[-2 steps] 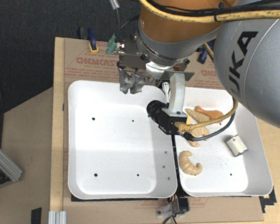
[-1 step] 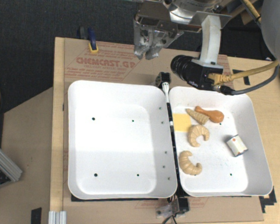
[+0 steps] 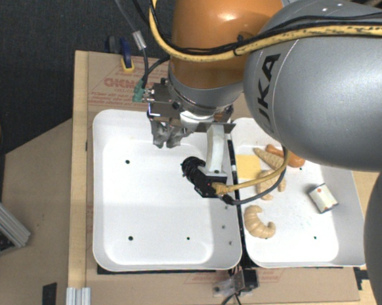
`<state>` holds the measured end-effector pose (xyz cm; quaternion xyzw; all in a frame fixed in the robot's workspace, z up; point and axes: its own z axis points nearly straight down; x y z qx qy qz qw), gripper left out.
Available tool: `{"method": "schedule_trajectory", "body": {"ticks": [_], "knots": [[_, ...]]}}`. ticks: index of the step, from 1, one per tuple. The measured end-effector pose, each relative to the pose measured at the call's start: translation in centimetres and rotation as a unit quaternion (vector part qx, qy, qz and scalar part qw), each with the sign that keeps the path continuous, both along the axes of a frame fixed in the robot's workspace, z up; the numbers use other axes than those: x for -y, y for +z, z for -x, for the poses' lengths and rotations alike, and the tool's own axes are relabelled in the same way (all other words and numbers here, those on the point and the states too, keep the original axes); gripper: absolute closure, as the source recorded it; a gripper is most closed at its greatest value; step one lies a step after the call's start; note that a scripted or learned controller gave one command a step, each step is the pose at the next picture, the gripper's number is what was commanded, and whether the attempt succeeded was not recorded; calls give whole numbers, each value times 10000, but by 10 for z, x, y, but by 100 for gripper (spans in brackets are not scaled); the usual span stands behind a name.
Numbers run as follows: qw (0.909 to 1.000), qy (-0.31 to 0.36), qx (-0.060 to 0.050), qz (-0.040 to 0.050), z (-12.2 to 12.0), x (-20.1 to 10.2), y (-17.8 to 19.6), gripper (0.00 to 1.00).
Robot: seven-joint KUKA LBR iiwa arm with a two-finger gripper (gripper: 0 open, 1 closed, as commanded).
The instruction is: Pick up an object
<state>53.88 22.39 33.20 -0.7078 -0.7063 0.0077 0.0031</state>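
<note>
We are cataloguing: croissant (image 3: 259, 223), tan, curved, matte, lying in the right bin (image 3: 328, 255), smooth white plastic; beside it a flat yellow cheese slice (image 3: 247, 165) and a small white block (image 3: 323, 198). The metallic end effector (image 3: 167, 135) is hovering over the left bin (image 3: 138, 243); its opening we cannot tell. Arm lettering is reading "KA".

Lighting: bright, even, overhead. My arm (image 3: 328, 80) shows glare on its orange band (image 3: 214, 25) and looms soft-focused; its shadow falls beneath it across the left bin (image 3: 138, 236).
</note>
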Motion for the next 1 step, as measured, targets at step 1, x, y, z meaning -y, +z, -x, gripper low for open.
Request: {"method": "schedule_trajectory", "body": {"ticks": [1], "knots": [[9998,21,180,-74,-6,0,214,100]]}}
